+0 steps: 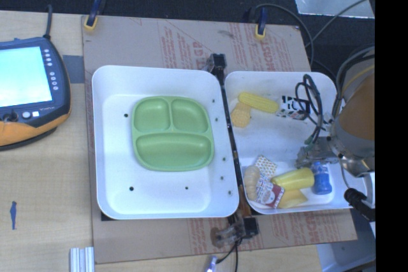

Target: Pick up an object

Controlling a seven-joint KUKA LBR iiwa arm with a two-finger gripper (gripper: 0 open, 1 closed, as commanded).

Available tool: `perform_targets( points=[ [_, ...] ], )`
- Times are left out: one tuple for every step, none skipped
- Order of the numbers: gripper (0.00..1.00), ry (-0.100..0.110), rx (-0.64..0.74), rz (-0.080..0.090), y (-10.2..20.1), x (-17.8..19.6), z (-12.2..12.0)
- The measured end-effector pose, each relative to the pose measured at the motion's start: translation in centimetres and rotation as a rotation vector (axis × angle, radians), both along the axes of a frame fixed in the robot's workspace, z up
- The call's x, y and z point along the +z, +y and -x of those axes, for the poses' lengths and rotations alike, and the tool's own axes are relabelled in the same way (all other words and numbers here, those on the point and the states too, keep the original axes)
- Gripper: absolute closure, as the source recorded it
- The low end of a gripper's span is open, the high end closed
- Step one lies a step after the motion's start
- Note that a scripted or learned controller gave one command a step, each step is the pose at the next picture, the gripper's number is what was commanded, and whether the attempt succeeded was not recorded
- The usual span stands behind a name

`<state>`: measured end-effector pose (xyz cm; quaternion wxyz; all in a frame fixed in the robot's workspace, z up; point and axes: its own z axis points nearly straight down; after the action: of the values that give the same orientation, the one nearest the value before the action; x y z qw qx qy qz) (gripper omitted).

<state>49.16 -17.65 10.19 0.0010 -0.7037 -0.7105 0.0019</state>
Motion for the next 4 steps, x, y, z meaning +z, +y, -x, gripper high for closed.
perform_targets(
  points=[
    [1.00, -0.003, -0.004, -0.001, 11.4, 11.5, 1.4],
    [1.00, -0.002, -0.006, -0.002, 15.7, 15.0, -9.1],
    [0.00, -0.001, -0.006, -0.001, 15.7, 15.0, -9.0],
    [0.00, 0.000, -0.006, 0.001, 9.8, 8.9, -9.7]
  ],
)
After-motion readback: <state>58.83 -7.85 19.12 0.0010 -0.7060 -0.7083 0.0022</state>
